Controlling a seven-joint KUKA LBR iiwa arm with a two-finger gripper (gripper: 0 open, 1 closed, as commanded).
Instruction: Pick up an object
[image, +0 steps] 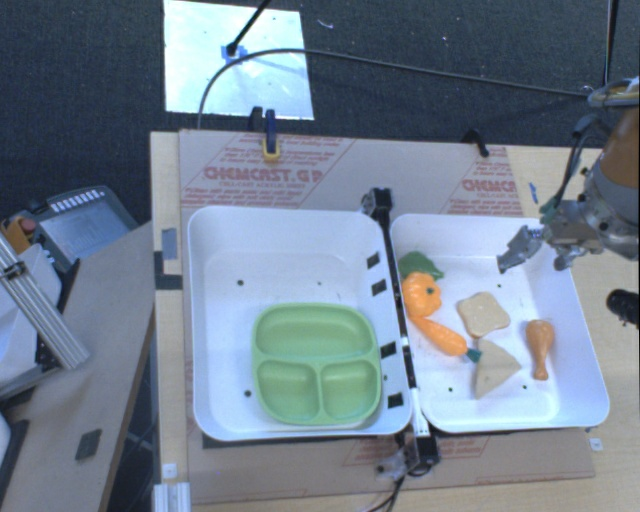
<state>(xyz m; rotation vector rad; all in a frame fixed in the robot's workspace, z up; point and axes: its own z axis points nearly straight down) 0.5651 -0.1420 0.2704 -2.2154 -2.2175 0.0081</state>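
Five toys (470, 330) below gripper (540, 250) at right bin (585, 400) rim

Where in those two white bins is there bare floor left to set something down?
Left bin: its far half, above the green divided plate. Right bin: far strip under the end effector. Crowded around the toy pumpkin, carrot, bread slice and drumstick.

- A robotics lab: two shallow white plastic bins (290, 235) clamped on a printed cardboard sheet (300, 165).
- Black cables (420, 68) cross dark carpet (80, 90) at the frame's top.
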